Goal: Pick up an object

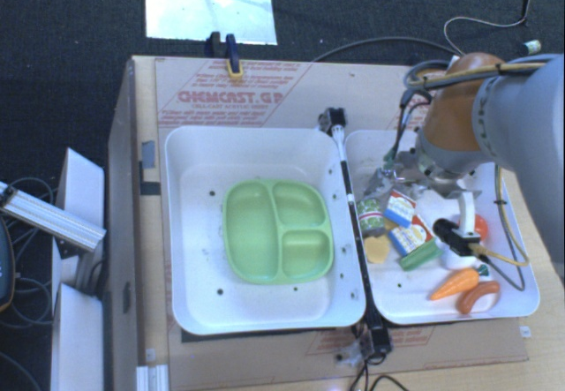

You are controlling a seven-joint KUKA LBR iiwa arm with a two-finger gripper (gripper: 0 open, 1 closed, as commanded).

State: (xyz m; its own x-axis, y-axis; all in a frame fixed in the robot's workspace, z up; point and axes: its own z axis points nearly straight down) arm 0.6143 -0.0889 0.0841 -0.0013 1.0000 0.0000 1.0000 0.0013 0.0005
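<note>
At the near edge of the right bin (528,297), a carrot (455,282) and a sausage (478,295) are seen lying together, with a green stick (418,256), a blue-labelled box (408,237), a yellow piece (378,249) and a can (371,223) crowded just behind them; these are judged to be the pile from which one object is to be picked. In the left bin (190,204) a green tray (276,231) has been laid flat, apart from the toys. The hand (389,174) is lowered over the far part of the pile; whether it is released or clenched cannot be told. Farther back, "CHEMCAST GP" is printed in red on the worktop (265,89).
</note>
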